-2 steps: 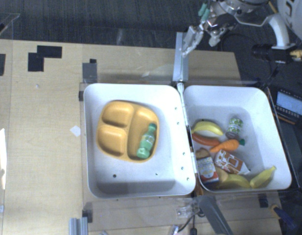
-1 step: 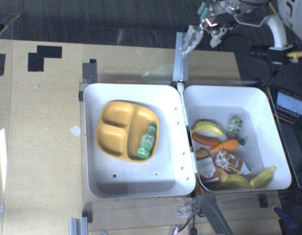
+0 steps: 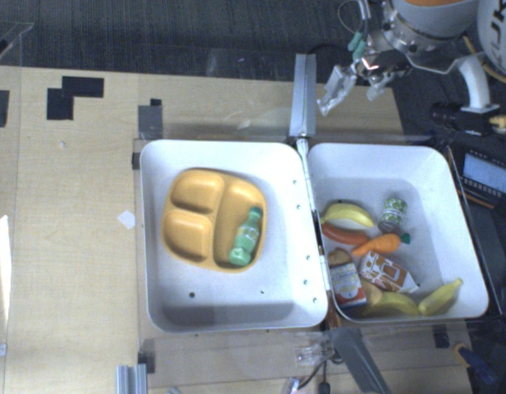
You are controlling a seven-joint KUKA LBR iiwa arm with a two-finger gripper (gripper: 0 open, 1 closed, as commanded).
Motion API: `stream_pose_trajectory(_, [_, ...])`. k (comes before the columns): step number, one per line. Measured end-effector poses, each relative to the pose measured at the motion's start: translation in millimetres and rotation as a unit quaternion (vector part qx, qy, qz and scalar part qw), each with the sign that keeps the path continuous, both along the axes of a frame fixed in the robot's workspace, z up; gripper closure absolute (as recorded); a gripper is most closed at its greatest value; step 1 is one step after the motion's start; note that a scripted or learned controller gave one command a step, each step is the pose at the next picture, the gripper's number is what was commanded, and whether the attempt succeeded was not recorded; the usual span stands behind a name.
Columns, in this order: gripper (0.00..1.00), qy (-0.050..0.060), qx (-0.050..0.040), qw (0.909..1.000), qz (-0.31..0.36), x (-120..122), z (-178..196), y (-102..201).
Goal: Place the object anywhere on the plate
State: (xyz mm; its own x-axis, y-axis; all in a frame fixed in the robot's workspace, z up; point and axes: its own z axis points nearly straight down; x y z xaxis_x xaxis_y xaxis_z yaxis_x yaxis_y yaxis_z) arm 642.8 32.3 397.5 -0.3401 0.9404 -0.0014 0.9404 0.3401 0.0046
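Yellow plate (image 3: 205,217) sits in left bin (image 3: 154,245) w/ green bottle (image 3: 245,238) lying in its right compartment. My claw (image 3: 344,84) hangs above the counter (image 3: 72,220), past the bins' far edge, fingers apart, nothing btwn them. Right bin (image 3: 449,187) has bananas (image 3: 348,214), carrot (image 3: 379,244), carton (image 3: 387,272).
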Motion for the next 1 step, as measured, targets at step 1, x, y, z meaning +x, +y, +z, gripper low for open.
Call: stream_pose_trajectory(1, [0.0,-0.002,0.0,0.9999,-0.011,26.8,39.1,-13.5])
